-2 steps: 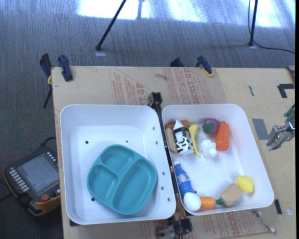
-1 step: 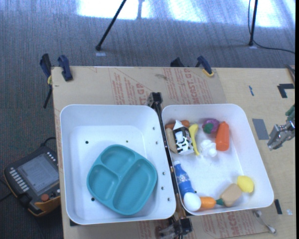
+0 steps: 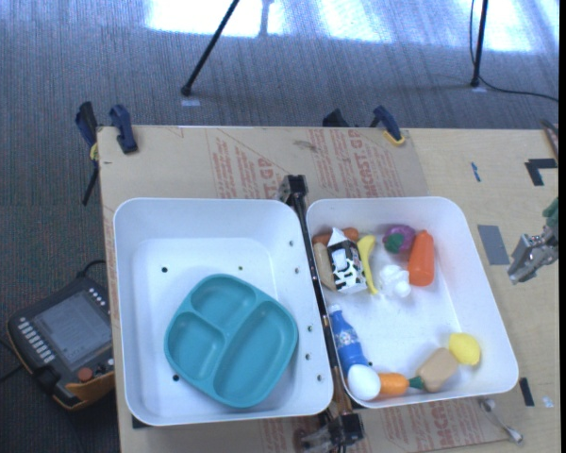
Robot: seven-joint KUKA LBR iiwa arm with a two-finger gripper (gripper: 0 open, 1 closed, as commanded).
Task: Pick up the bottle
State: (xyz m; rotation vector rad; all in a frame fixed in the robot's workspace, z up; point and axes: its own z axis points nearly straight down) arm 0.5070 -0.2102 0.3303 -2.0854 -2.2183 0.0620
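From the camera view, the bottle [image 3: 345, 340] lay on its side along the left wall of the right bin [image 3: 486, 300], just beside an egg [image 3: 363, 382]. It looked light, rigid and slick; the mid-body seemed the best hold. The gripper [image 3: 531, 259] hung beyond the bin's right rim; its opening couldn't be judged.
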